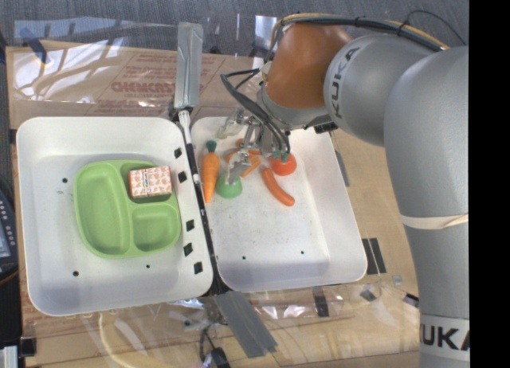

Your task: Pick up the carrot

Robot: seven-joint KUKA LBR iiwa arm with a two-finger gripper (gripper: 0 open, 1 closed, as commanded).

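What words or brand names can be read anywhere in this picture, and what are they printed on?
"KUKA" on the grey arm, near its orange band.
"KUKA" again on the arm's base, lower right.
Red print on the cardboard behind the bins: too blurred to read.
Pattern on the small box in the green tray: unreadable.

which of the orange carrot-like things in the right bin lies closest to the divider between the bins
The carrot with the green top, lying lengthwise right beside the divider at the right bin's left wall. The other orange piece lies farther right, below the gripper.
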